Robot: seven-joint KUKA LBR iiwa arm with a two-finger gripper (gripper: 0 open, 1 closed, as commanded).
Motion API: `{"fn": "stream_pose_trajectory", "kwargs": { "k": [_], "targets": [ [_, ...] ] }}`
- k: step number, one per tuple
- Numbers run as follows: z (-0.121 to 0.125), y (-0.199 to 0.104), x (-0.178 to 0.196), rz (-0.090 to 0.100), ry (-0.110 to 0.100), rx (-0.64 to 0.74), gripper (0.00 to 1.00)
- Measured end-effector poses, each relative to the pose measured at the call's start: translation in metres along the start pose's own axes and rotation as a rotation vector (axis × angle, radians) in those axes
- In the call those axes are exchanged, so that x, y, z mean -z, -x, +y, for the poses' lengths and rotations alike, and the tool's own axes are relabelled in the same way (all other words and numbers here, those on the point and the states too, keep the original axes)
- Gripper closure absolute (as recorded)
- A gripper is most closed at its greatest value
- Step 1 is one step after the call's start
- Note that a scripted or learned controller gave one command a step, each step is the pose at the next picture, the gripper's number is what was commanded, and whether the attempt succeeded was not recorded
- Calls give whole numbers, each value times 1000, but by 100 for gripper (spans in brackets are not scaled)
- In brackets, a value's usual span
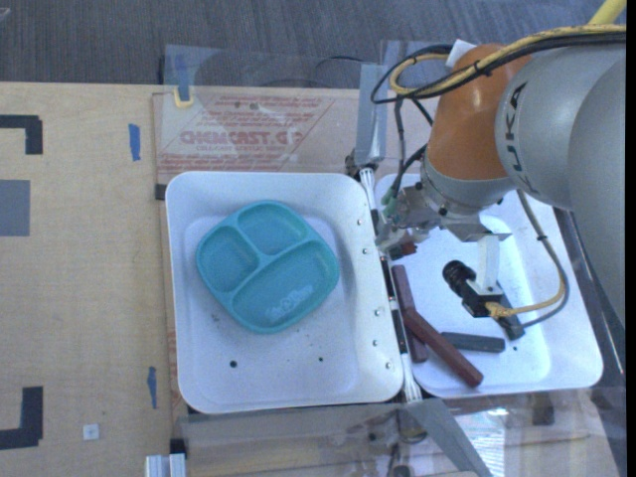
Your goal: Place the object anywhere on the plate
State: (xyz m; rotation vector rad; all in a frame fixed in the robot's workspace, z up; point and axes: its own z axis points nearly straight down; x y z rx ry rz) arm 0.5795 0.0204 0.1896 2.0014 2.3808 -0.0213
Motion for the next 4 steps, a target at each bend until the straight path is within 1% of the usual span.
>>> {"fn": "stream_pose_trajectory", "kwargs": {
  "k": [1,2,3,4],
  "targets": [
    [0,-2,1,-2,2,-10,100],
    [4,-3,6,-3,18,71,100],
    [13,-113,17,32,-4,129,100],
    [13,-113,17,32,-5,129,0]
  ]
}}
